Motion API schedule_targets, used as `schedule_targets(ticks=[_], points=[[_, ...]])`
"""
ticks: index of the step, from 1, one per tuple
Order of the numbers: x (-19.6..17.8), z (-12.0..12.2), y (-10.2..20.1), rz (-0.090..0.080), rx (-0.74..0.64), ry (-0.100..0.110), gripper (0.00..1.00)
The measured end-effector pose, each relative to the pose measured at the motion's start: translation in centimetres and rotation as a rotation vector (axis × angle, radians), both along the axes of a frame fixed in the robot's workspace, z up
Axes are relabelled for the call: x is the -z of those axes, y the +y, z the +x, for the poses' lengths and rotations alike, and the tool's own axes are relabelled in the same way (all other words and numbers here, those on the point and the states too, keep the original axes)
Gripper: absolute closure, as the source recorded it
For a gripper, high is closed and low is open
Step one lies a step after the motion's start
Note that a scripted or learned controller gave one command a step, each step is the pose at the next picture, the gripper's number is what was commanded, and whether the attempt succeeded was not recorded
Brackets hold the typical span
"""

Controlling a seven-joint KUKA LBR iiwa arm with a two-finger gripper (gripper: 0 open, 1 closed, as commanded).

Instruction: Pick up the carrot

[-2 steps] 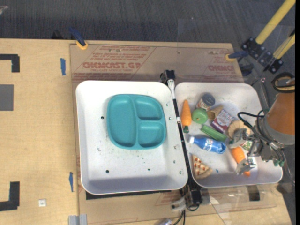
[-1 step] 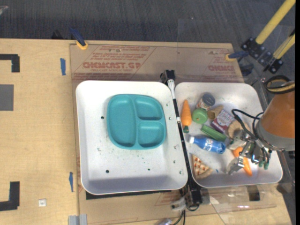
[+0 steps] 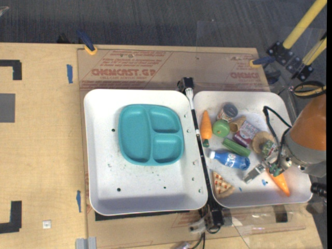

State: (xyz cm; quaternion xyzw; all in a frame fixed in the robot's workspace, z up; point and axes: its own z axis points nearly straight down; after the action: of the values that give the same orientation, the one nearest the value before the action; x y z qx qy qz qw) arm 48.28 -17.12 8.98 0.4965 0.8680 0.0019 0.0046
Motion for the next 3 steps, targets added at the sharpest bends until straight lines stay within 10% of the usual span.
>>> schedule_targets(ticks=[1, 2, 3], points=[[-1.2, 0.4, 0.0, -0.004, -0.003, -0.01, 1.0], [-1.2, 0.3, 0.0, -0.004, -0.003, -0.008, 0.0], [0.0, 0.1, -1.5, 0.003, 0.052, 0.0, 0.0]])
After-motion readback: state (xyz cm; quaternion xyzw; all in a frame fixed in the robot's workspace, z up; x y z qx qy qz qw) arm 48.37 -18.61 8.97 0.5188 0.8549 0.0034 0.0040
